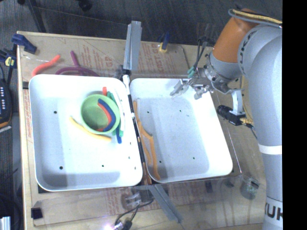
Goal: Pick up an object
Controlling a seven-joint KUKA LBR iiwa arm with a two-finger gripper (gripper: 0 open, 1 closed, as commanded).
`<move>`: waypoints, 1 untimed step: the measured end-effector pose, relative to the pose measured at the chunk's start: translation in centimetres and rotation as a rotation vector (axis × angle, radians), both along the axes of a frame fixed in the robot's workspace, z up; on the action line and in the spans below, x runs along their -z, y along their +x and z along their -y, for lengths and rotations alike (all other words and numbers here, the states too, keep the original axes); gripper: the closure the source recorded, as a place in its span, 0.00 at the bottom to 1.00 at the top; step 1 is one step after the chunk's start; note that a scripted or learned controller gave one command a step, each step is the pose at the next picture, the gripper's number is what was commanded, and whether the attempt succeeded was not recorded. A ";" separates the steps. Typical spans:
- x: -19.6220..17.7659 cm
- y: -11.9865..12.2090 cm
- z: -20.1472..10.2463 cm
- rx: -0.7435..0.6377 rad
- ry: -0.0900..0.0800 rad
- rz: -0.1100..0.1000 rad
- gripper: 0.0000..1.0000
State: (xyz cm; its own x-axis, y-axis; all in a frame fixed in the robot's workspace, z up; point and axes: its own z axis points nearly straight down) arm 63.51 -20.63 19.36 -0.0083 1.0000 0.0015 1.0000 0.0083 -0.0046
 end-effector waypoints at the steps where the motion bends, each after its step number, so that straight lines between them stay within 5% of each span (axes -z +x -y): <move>1: -4.0 -5.5 -0.5 -0.167 0.000 0.001 0.00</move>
State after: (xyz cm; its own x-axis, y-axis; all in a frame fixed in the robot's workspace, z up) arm 58.05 -20.09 23.36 -0.1742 0.9847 0.0016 0.9847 0.1742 -0.0032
